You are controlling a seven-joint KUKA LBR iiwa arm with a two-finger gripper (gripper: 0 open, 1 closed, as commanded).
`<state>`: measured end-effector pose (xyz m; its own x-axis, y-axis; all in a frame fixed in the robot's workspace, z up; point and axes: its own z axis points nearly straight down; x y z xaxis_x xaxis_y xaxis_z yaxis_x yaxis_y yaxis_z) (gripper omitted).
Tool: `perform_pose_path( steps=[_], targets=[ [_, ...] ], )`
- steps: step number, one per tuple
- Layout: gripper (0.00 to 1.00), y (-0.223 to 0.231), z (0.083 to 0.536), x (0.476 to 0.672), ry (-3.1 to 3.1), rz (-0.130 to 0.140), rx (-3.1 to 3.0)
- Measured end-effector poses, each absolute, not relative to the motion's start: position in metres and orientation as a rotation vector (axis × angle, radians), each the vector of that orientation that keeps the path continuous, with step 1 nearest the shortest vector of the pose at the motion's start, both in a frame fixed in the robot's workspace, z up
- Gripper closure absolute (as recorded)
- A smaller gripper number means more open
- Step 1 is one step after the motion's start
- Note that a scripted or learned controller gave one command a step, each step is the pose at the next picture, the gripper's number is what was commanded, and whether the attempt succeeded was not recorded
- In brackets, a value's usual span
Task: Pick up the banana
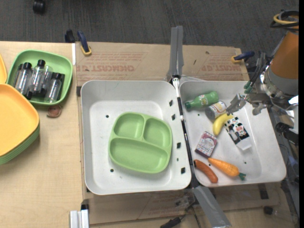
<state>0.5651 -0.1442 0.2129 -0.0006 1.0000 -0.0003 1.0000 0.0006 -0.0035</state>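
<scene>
- Nearest the camera in the right bin [266,175] lie an orange carrot [224,167] and a red pepper-like piece [207,171], close together along the front wall, both well apart from the banana
- Just behind them sits a small pink packet [206,144], left of centre, near the banana's lower tip but not touching it as far as can be seen
- The banana [219,124] lies mid-bin, tilted, its upper end against a small tin can [216,109] and its right side just beside a black-and-white carton [236,131]
- Further back a green bottle [203,100] lies on its side along the far wall
- The gripper [244,104] hangs at the bin's far right, above and to the right of the banana; its 2 fingers look spread apart with nothing between them
- Step in hand, as a judgement: the approach, with the banana not yet grasped
- The next move calls for shifting left and toward the camera, then descending with the fingers straddling the banana's narrow width, clear of the can and the carton
- In the left bin [90,127] rests a green divided plate [140,142], no part of this task
</scene>
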Motion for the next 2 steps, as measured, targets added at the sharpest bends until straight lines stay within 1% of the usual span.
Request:
perform_pose_path(
  steps=[1,2],
  targets=[
    [0.00,-0.142,0.118,0.608,-2.397,0.002,-2.029],
    [0.00,-0.123,0.092,0.556,-2.275,0.001,-2.166]
  ],
)
